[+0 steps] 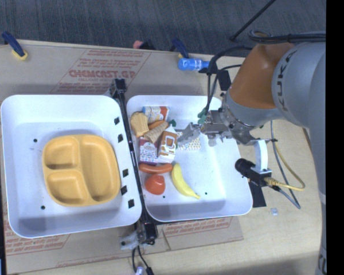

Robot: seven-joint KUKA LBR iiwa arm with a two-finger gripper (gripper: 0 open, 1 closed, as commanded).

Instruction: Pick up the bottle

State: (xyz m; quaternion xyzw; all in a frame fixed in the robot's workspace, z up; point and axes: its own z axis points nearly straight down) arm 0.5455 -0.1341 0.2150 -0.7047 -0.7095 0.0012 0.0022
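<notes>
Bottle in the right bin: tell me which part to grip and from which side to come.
Probably the middle of the body, from straight above. The bottle lies on its side near the right bin's far wall, long axis roughly left-right, so closing across its short width suits it. Food items crowd its near side, which makes a sideways approach unlikely to work.

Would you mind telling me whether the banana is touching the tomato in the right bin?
Apart. The camera view shows a strip of white bin floor between the banana and the tomato.
</notes>
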